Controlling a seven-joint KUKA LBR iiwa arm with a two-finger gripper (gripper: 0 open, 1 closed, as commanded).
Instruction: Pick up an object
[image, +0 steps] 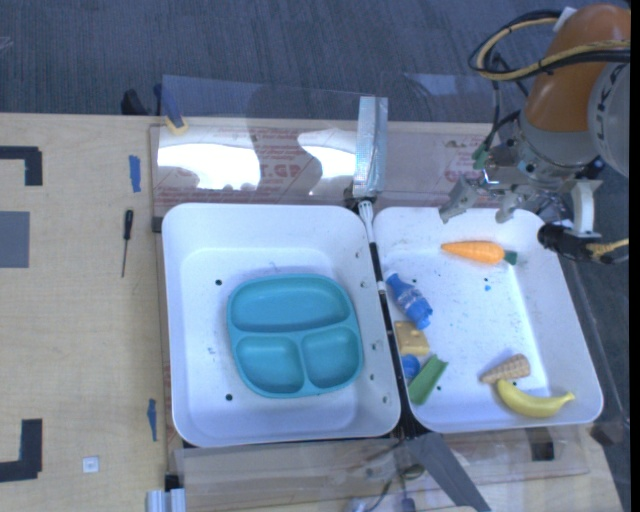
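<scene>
Pick not yet made: gripper (482, 208) poised at the far edge of the right bin (575, 335), fingers spread apart, nothing between them. Nearest candidate the carrot (474, 252), lying flat near the far edge of that bin, long axis running across it, green tip toward the right wall, just in front of the fingers and apart from them. Along the left wall of the same bin, a crowded cluster: blue bottle (410, 300), yellow block (411, 340) and green piece (427, 380), close together or touching, so awkward to single out. Near corner on the right: banana (534, 401) with a waffle cone (506, 368) just beside it, possibly touching. Left bin (190, 250) carrying a teal divided plate (295, 334), too wide and flat for a pinch. Best judged as the carrot: isolated, slim, bare floor around it. For a clean grasp, centre over the thick orange middle rather than the tapering tip, turn the wrist so the fingers straddle the short width, descend straight until nearly at the floor, then close. Likely risks: closing along the length, clipping one end and rolling it away, or stopping too high and closing on air.
</scene>
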